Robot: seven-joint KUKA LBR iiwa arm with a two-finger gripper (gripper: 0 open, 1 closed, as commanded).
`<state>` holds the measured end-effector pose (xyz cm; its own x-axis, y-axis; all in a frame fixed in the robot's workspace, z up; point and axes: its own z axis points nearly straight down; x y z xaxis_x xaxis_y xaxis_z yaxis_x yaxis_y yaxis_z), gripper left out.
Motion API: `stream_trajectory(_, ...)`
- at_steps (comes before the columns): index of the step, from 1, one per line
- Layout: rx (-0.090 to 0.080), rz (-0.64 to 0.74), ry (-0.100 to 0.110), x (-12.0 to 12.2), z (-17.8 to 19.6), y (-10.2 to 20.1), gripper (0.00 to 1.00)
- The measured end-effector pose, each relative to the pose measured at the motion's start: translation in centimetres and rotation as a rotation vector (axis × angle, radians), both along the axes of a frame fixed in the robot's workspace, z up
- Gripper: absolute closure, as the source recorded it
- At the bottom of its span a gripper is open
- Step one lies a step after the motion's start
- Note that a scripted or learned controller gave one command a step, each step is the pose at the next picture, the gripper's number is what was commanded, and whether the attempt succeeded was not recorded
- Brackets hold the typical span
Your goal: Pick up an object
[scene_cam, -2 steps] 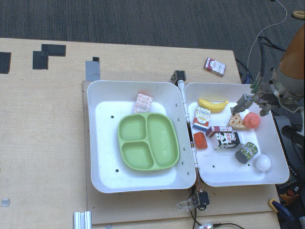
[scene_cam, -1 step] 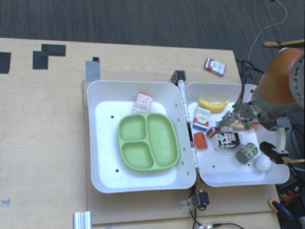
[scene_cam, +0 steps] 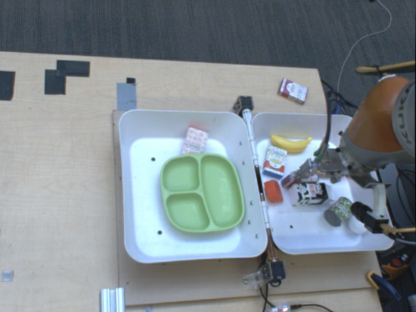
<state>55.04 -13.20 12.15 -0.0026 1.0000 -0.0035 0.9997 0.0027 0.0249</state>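
Note:
My gripper [scene_cam: 298,177] hangs over the right bin [scene_cam: 305,236], near its middle. A small white, red and blue carton [scene_cam: 275,160] lies just to its left. Below the carton is a red block [scene_cam: 272,192]. A black-and-white packet [scene_cam: 312,194] lies right under the gripper's lower side. At the bin's far side rests a yellow banana [scene_cam: 290,142]. A green-grey can [scene_cam: 338,211] lies on its side at the lower right, beside a white object [scene_cam: 356,223]. I see nothing held in the gripper.
The left bin [scene_cam: 140,194] holds a green divided plate [scene_cam: 202,192] and a pink packet [scene_cam: 195,139] at its far wall. A small red box [scene_cam: 293,91] lies on the bench beyond the right bin. Cables run along the right.

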Motion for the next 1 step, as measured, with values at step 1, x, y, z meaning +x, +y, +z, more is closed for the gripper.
stream_trajectory(1,-0.002,-0.002,-0.004,-0.21,-0.16,0.18,0.00)
